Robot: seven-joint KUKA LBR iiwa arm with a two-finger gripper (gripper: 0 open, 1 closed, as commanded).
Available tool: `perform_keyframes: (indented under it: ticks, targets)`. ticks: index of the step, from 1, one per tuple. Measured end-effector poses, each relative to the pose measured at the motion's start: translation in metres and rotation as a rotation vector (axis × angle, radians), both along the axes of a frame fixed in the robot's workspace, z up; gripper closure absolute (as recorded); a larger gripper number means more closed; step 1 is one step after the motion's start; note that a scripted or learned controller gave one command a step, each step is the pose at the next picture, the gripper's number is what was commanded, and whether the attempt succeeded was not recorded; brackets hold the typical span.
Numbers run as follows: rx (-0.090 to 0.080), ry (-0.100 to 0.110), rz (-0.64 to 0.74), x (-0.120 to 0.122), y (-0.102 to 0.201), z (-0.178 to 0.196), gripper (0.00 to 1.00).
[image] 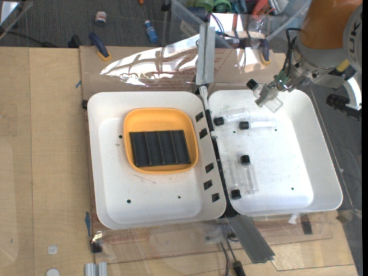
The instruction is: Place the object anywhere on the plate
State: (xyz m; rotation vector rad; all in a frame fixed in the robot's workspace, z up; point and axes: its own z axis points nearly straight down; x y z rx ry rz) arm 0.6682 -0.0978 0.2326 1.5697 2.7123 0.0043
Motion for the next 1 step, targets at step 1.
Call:
perform_keyframes:
  ticks: [1]
  targets:
    - [-0.002, -0.001, 0.244, 0.0002, 0.0076, 0.0291, 1.00]
